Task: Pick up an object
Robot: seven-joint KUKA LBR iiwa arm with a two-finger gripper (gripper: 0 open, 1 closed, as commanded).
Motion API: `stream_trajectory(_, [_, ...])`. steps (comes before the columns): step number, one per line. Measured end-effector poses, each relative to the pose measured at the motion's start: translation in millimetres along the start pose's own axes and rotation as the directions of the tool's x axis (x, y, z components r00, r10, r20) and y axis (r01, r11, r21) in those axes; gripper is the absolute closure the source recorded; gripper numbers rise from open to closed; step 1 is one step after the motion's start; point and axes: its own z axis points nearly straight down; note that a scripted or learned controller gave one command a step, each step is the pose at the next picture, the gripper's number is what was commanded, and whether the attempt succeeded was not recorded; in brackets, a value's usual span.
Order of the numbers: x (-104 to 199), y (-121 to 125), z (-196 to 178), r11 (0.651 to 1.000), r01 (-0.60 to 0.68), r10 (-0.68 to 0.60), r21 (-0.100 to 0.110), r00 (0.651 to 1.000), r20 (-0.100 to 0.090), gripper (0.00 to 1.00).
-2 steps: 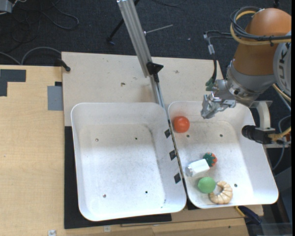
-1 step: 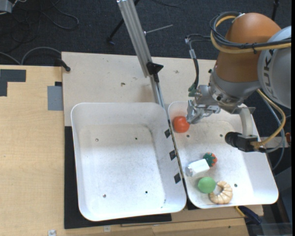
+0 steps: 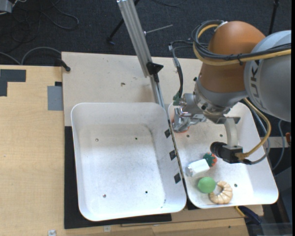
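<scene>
**A:** So, where is the gripper (image 3: 181,117) hovering, and is it carrying anything?

**B:** It is hanging over the upper left corner of the right bin (image 3: 265,200), just beside the rim it shares with the left bin (image 3: 118,146). A small reddish-orange thing (image 3: 182,127) is peeking out right under it. Whether the gripper is parted or closed, I cannot tell. The wrist is covering it from above, so I am not calling anything held.

**A:** And the other candidates?

**B:** They are lying towards the lower middle of the frame, in the near part of the right bin: a white block (image 3: 197,167), a green ball (image 3: 205,185) just below it, and a tan ring (image 3: 221,192) touching the ball's right side. A small red-and-green piece (image 3: 211,160) is sitting just beside the block.

**A:** Then what is making this step go well, in your view?

**B:** I am judging the reddish thing to be the target, since it is directly beneath the tool. The worry is the bin wall. With the object lying that close to the rim, one side of the gripper is likely running into the wall, or nudging the object against it. I would be centring over the object, turning the wrist so the closing line runs along the rim rather than across it, and descending straight. Lifting slowly is also helping, because a small piece pinched off-centre is apt to slip.
</scene>
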Motion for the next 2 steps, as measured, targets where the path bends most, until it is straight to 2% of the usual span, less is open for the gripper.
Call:
stream_trajectory(1, [50.4, -21.8, 24.2, 1.0, 0.0, 0.0, 0.003, 1.0, 0.001, 1.0])
stream_trajectory(2, [46.8, -20.5, 22.9, 1.0, -0.007, 0.007, -0.001, 1.0, 0.002, 0.0])
